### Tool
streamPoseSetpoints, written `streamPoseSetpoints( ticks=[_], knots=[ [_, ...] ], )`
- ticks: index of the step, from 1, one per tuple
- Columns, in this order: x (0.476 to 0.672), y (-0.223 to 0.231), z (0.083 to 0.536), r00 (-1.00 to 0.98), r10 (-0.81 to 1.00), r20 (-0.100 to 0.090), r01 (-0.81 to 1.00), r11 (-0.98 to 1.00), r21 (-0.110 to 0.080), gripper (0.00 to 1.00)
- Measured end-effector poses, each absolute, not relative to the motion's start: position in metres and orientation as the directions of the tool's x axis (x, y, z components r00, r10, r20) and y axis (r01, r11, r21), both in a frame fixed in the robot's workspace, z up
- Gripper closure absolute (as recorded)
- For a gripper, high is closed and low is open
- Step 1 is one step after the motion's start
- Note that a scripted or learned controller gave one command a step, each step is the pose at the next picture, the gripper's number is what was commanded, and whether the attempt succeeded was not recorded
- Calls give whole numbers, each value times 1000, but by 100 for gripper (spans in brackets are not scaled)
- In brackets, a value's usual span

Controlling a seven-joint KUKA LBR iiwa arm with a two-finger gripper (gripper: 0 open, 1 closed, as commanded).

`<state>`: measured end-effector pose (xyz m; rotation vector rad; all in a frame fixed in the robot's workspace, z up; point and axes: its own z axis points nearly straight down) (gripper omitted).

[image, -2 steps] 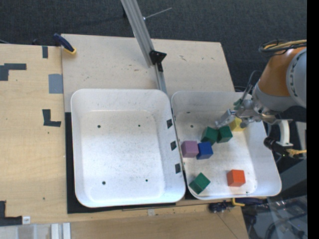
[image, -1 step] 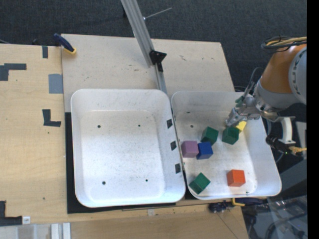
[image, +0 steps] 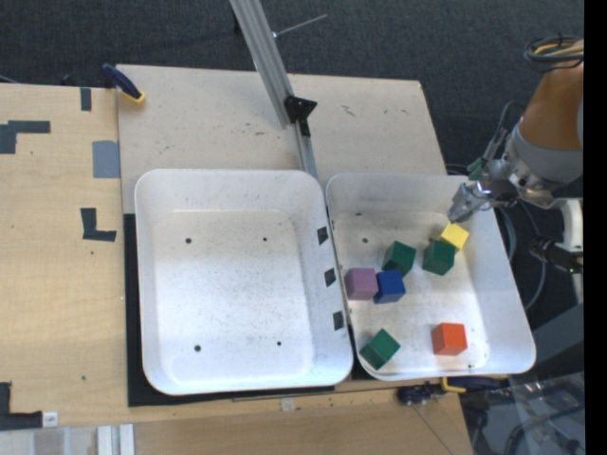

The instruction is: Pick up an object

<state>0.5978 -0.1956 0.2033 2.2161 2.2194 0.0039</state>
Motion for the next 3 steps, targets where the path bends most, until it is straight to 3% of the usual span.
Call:
streamPoseSetpoints(
  ticks=[2,3],
  knots=[
    [598,-185,282,-1,1000,-1,1000,1,3,100],
    [609,-135,264,-5,1000,1,1000,5,-1,100]
  ],
)
